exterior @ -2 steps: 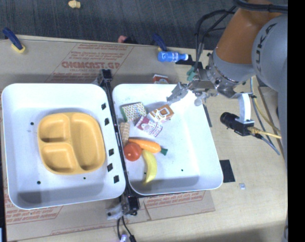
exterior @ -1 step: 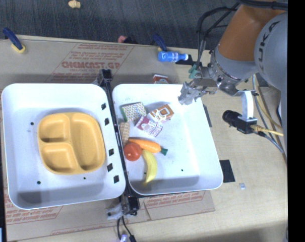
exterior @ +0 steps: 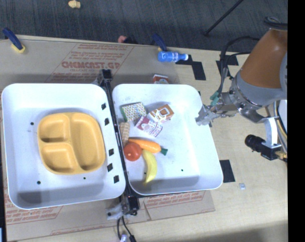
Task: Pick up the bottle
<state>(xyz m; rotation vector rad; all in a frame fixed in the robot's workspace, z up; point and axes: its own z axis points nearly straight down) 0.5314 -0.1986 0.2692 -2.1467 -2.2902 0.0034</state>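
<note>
Currently, by count:
Bins: two shallow white ones side by side, left bin (exterior: 16,135) and right bin (exterior: 205,155), touching along the middle seam.
Yellow tray: one, a three-compartment plate (exterior: 71,141) lying flat in the left bin.
Bottle: one, blue bottle (exterior: 171,57), on its side on the surface (exterior: 253,205) just behind the right bin's far rim, outside both bins, cap end toward the right.
Right bin contents: one banana (exterior: 150,167), one carrot (exterior: 146,145), one tomato (exterior: 132,152), all touching in a cluster near the bin's left-middle. Behind them two small cartons, a red-and-white carton (exterior: 161,114) and a pink-patterned packet (exterior: 149,126), plus one greenish box (exterior: 132,110) and one waffle-textured cone-like item (exterior: 124,130) by the divider.
Clamps: two blue ones, left clamp (exterior: 13,39) and middle clamp (exterior: 159,41), on the far edge of the cardboard.
Red item: one small thing (exterior: 161,78) at the right bin's far rim, too small to identify.
Arm: grey with orange band (exterior: 265,54), enters from the right, wrist angled down and left.
Fingers: gripper (exterior: 202,117) hovers at the right bin's right rim, well apart from the bottle; tips read as close together, nothing between them.
</note>
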